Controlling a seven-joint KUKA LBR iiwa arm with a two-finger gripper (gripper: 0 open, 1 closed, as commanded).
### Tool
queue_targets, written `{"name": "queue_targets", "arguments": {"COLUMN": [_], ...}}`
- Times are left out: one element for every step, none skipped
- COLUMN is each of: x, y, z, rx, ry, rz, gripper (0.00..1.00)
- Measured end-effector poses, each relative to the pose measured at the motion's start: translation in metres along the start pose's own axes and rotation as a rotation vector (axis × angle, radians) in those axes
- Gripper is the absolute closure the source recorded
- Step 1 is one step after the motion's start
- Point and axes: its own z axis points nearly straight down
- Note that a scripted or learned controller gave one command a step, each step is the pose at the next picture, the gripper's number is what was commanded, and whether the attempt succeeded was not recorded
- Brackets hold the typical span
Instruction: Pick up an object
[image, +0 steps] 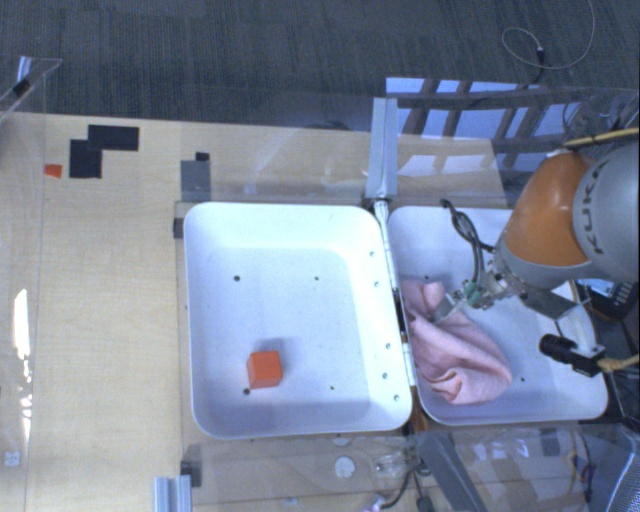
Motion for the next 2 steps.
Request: {"name": "queue_targets", "arguments": {"x": [-0.0003,-0.0005], "y": [0.0050,0.0049], "z": [-0.0134,-0.0135], "rx": [-0.012,-0.012], "ry": [-0.006,-0.006], "rz": [-0.002,-0.002], "gripper": [1.00,0.00]}}
